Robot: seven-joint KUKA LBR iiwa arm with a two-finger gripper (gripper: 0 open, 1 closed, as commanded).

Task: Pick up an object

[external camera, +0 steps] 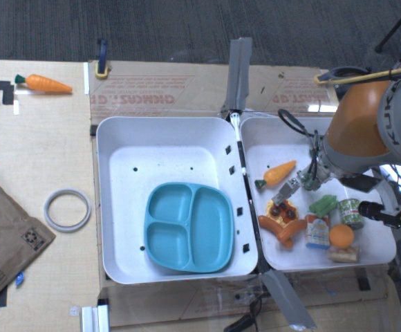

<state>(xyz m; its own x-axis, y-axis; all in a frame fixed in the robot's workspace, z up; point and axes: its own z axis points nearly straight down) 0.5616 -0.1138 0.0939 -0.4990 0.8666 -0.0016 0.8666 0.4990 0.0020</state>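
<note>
White plastic bins sit side by side on the bench; the left bin (114,185) carries a blue divided plate (189,227), and the right bin (256,133) carries the clutter from which one item is to be lifted. The gripper (287,191) hangs low over the middle of the right bin, the grey arm (366,126) reaching in from that bin's right side. Whether its fingers are spread or closed cannot be told from this angle, and nothing can be made out between them. Nearest candidates: a toy carrot (278,173) just toward the bin's far-left side of the tool, and a small pizza-slice toy (283,211) just toward the near edge, which touches or overlaps an orange hot-dog-shaped piece (280,229). Further along the near-right corner lie a green leafy piece (323,204), a small can (351,213), a little carton (317,232) and an orange ball (341,237), packed close together. In my judgement the carrot is the sounder target: it lies apart from its neighbours, so the fingers can straddle its narrow width. The descent should be centred over its body, square to its long axis, and closure completed before lifting. The crowded cluster risks a double catch or a glancing miss.
</note>
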